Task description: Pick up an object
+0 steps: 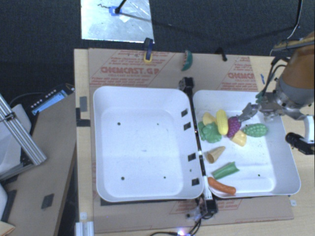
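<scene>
Toys (224, 132) beside "CHEMCAST GP" lettering (130, 70), perhaps.

- One fixed camera looks down at a slant from above the bench (83, 132).
- It stands far enough back to take in both white bins (142, 141).
- The arm (298, 77) enters at the frame's right.

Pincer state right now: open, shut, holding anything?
Pincer: low over the toy food in the right bin, beside the purple grapes; open or shut cannot be told.
</scene>
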Motion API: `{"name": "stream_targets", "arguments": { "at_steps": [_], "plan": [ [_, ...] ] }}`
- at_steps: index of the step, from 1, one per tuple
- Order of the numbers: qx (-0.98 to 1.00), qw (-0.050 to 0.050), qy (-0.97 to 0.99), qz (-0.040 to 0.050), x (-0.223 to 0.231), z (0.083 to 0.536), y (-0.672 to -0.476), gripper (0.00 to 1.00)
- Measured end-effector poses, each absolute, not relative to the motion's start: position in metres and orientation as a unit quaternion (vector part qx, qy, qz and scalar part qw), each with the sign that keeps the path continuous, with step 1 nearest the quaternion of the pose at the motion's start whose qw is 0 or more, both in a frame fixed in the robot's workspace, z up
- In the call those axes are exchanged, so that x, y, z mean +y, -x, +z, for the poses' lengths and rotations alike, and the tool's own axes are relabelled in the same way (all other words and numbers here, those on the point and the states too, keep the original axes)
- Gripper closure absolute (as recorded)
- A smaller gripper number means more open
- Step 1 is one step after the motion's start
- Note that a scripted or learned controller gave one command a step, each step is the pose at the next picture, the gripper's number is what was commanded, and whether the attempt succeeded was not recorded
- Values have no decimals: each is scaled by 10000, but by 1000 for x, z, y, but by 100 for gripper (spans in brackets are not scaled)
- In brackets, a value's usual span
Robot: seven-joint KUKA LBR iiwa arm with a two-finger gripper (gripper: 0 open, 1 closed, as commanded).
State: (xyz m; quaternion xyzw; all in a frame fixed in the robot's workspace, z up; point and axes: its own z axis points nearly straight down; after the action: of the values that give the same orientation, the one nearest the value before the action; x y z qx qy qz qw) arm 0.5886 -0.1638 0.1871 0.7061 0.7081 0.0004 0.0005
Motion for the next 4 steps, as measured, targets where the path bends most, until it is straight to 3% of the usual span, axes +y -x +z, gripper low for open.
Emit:
{"name": "stream_targets", "arguments": {
  "at_steps": [1, 2, 3, 4],
  "plan": [
    [7097, 15, -7045, 13, -120, 81, -596, 0],
    [7089, 38, -7053, 31, -122, 98, -598, 100],
    [7091, 87, -7050, 53, -132, 248, -644, 100],
    [7090, 93, -7051, 62, -125, 543, -592, 100]
  ]
}}
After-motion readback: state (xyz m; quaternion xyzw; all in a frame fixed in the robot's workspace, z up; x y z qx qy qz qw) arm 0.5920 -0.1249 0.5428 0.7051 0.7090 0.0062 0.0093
